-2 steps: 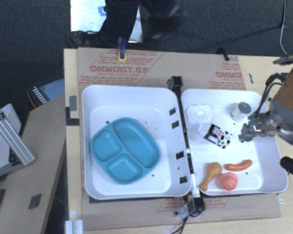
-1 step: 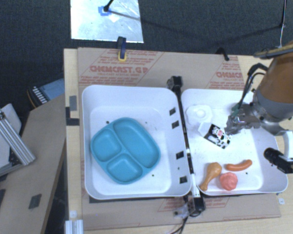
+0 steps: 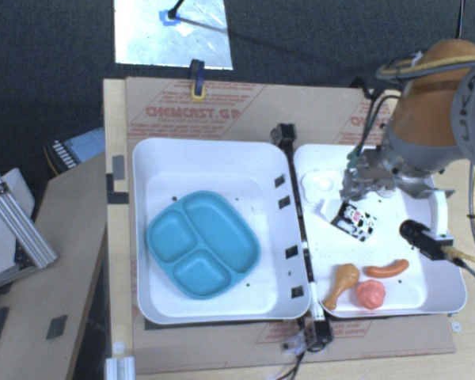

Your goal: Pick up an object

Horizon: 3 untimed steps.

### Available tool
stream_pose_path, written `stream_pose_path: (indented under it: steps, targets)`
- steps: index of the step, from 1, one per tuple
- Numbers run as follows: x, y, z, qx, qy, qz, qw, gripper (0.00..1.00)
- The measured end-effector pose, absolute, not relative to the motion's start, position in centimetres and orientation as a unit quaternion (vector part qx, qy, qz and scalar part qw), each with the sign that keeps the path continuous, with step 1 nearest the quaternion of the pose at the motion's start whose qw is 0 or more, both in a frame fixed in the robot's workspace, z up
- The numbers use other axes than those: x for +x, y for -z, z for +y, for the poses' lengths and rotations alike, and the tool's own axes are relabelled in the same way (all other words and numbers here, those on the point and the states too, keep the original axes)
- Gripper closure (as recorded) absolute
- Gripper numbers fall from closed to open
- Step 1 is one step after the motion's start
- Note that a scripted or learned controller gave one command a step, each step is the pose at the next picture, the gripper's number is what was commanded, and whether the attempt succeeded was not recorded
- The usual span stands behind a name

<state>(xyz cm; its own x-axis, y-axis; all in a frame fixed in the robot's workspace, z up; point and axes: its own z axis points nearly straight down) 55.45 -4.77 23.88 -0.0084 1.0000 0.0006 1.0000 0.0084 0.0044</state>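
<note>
My gripper [image 3: 358, 190] hangs over the back of the right bin [image 3: 451, 291], under the grey arm with its orange band [image 3: 435, 93]. Just in front of it lies a small black-and-white spotted block [image 3: 356, 221], tilted, with a white corner showing at its left. A white round piece [image 3: 320, 184] rests to the gripper's left. Near the bin's front lie a tan drumstick [image 3: 341, 283], an orange sausage [image 3: 386, 269] and a pink lump [image 3: 370, 294]. I see nothing held by the gripper.
The left bin [image 3: 154, 165] holds a blue divided plate [image 3: 203, 244]. A black divider strip [image 3: 294, 212] runs between the bins. A black cylinder with a cable [image 3: 422, 239] sticks out over the right bin's right side.
</note>
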Motion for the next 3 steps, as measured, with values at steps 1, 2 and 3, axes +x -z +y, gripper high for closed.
stream_pose_path:
  steps: [1, 2, 3]
  targets:
    - [58.3, -22.6, -0.2, 0.704, -0.0011, 0.710, 0.001, 1.00]
    - [60.1, -23.4, 4.2, 0.704, -0.0019, 0.710, 0.001, 1.00]
    - [62.7, -22.1, 8.5, 0.705, -0.0014, 0.709, 0.001, 1.00]
